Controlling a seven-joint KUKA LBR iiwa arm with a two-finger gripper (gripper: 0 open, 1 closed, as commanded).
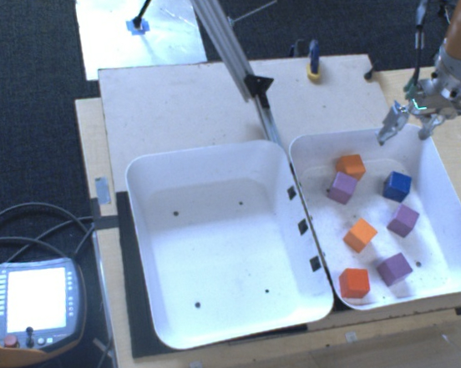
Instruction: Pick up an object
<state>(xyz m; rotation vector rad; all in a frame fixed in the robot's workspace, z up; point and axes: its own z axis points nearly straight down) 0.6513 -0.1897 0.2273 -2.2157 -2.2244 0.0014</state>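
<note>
The right bin (451, 230) holds several small cubes: an orange one (350, 166) touching a purple one (342, 187) at the back, a blue one (397, 186), another orange one (359, 234), a purple one (404, 220), a third purple one (394, 268) and a red-orange one (355, 282) at the front. My gripper (409, 123) hangs over the bin's far right corner, above and beyond the blue cube. It is open, and nothing sits between its fingers.
The left bin (222, 247) adjoins the right one along a shared rim. A slanted metal pole (224, 37) rises behind the bins. A yellow-and-blue clamp (314, 63) sits on the board's far edge. A teach pendant (32, 310) lies on the floor at the left.
</note>
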